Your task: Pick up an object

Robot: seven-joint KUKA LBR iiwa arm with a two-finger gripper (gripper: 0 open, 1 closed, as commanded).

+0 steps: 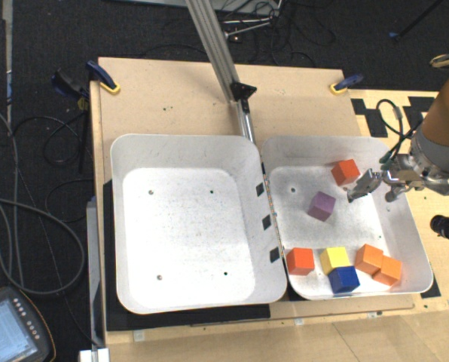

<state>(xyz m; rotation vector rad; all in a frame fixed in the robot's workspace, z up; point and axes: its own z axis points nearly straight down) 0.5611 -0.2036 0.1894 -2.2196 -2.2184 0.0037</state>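
From where I stand, the arm (439, 130) leans in from the right over the right bin (405, 225), and its gripper (375, 187) hangs with the two fingers spread apart and nothing between them. One fingertip (358, 192) sits just to the right of the purple block (322, 205), which lies tilted near the middle of that bin, not touching anything. An orange block (346, 171) sits a little above it, just left of the gripper. Along the near edge of the same bin is a cluster: a red-orange block (300, 260), a yellow block (334, 259) beside it, a blue block (344, 279) pressed against the yellow one, and two orange blocks (380, 264) huddled together toward the corner. The left bin (134, 164) lies beside it on the wooden bench (172, 89).
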